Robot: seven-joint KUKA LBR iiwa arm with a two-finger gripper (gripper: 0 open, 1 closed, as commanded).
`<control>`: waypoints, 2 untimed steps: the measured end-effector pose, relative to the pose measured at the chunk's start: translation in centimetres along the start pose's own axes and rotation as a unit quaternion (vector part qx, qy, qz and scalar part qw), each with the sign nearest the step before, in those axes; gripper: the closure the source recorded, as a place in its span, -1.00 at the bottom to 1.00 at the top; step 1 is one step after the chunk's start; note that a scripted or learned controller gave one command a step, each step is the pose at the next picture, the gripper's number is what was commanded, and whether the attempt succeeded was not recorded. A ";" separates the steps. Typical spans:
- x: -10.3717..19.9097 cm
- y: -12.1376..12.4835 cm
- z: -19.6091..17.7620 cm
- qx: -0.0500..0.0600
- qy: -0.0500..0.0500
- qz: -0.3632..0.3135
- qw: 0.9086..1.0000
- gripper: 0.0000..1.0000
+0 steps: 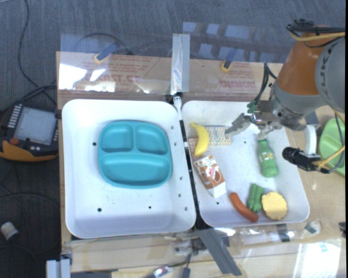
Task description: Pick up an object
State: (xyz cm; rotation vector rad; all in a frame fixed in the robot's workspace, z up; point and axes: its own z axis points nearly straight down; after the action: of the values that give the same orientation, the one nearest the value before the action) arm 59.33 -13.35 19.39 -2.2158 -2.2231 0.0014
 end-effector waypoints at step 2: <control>-8.0 -0.1 9.6 -0.004 0.002 -0.059 0.998 -1.00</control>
State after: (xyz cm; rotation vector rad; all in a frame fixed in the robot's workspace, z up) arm 59.28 -21.37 9.73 -2.0827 -2.3507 -0.0123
